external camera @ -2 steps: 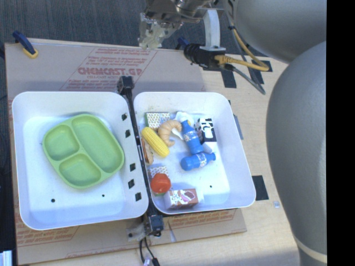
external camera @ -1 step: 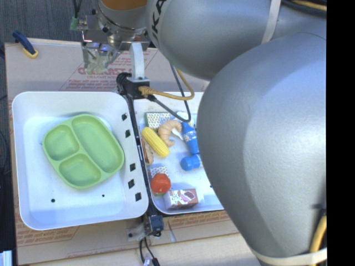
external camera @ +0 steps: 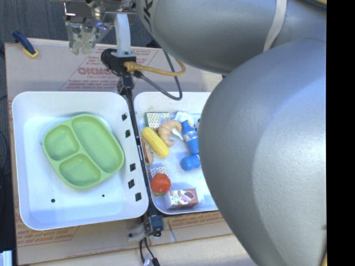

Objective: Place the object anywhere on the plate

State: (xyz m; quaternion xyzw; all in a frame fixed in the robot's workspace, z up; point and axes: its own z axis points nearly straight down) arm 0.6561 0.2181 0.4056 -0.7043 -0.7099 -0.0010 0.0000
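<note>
A light green plate [external camera: 83, 148] with three compartments lies in the left white bin [external camera: 25, 204], and nothing rests on it. My gripper [external camera: 83, 37] hangs high at the top left, over the cardboard behind the left bin and apart from every object. In the right bin [external camera: 172, 208] lie a yellow corn cob [external camera: 156, 142], a tan croissant [external camera: 169, 129], a blue bottle [external camera: 191, 138], a blue cap-like piece [external camera: 190, 162], a red tomato [external camera: 161, 184] and a small red-and-white box [external camera: 183, 198]. The arm's grey body hides the right part of that bin.
A checkered packet [external camera: 157, 118] lies at the right bin's back left. A brown stick-like item [external camera: 148, 152] rests along its left wall. A blue-and-yellow clamp [external camera: 25, 44] sits at the cardboard's far left corner. The divider between the bins carries black clips [external camera: 133, 168].
</note>
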